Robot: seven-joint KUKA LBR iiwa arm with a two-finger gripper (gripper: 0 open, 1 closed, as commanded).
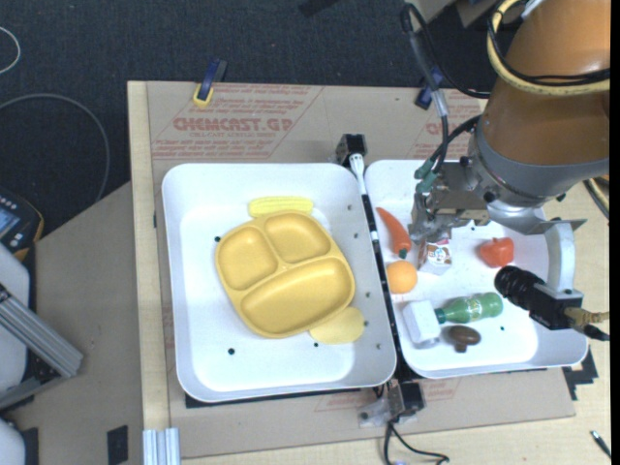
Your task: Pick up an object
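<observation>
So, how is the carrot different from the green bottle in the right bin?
The carrot is orange and tapered; the green bottle is green with a white cap. The carrot lies near the divider, running diagonally; the bottle lies lower in the bin, nearly horizontal. Both lie flat in the right bin.

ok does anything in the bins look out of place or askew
Mostly tidy. The yellow divided tray lies skewed in the left bin, partly covering a pale yellow item at its lower corner. In the right bin, the green bottle lies on its side. No spills.
</observation>
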